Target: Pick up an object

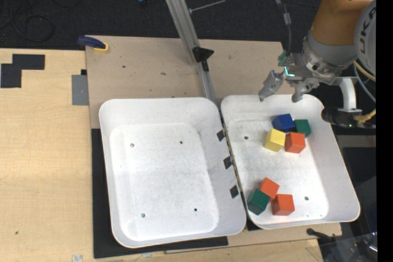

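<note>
My gripper (283, 89) hangs over the far edge of the right bin (344, 187), its two fingers spread open with nothing between them. Just in front of it, inside that bin, sits a cluster of blocks: a blue block (283, 122), a small green block (303, 127), a yellow block (275, 140) and an orange block (295, 142). Near the bin's front lie an orange block (268, 187), a green block (259, 200) and another orange block (283, 204).
The left bin (123, 132) lies beside the right one, with black clips (226, 162) along the seam. A slanted aluminium rail (181, 21) rises behind the bins. A blue and yellow clamp (93, 43) lies at the bench's far left.
</note>
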You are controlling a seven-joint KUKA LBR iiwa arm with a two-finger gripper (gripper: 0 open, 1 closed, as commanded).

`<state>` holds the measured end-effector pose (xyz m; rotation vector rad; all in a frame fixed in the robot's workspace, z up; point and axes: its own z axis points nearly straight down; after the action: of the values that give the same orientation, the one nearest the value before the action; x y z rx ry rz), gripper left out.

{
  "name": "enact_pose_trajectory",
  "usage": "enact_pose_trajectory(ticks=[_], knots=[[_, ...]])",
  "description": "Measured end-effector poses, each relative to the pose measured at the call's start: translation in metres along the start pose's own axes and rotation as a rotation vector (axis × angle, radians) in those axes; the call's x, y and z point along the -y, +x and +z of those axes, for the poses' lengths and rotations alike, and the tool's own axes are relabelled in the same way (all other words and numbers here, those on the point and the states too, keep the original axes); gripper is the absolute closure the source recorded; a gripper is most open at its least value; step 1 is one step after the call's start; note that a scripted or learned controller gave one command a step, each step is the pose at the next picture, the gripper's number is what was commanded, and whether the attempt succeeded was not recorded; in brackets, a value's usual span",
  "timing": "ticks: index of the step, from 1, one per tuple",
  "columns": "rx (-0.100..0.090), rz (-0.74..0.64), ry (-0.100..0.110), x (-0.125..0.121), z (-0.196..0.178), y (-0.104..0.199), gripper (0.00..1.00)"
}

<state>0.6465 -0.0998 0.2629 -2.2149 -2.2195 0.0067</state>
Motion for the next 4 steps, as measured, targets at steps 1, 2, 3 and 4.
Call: enact_pose_trajectory(ticks=[1,2,3,4], knots=[[0.001,-0.001,-0.004,-0.001,-0.002,0.000,0.00],[0.000,0.001,0.001,0.009,0.047,0.001,0.00],[0.000,-0.001,0.001,0.000,0.096,0.004,0.00],[0.001,0.003,0.001,-0.006,0.146,-0.002,0.00]])
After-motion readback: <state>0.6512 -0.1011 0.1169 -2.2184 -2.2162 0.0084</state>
